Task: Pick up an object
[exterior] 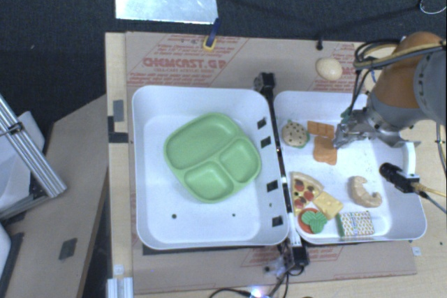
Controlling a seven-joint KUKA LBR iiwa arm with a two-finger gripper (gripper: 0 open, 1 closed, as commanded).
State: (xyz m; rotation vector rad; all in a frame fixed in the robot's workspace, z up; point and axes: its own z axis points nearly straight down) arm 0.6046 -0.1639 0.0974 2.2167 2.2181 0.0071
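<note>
The gripper (343, 137) hung low in the right white bin (398, 228), its tip at the orange toast-like pieces (323, 142); its grasp could not be told. The left white bin (150, 164) held a green divided plate (211, 156).

A robotics lab: white bins (150, 150) of toy food on a cardboard-topped bench (188, 59).

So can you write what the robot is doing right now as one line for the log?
gripper: low in right white bin | beside: orange toy waffle piece | grasp: cannot tell | green divided plastic plate: left white bin
</note>
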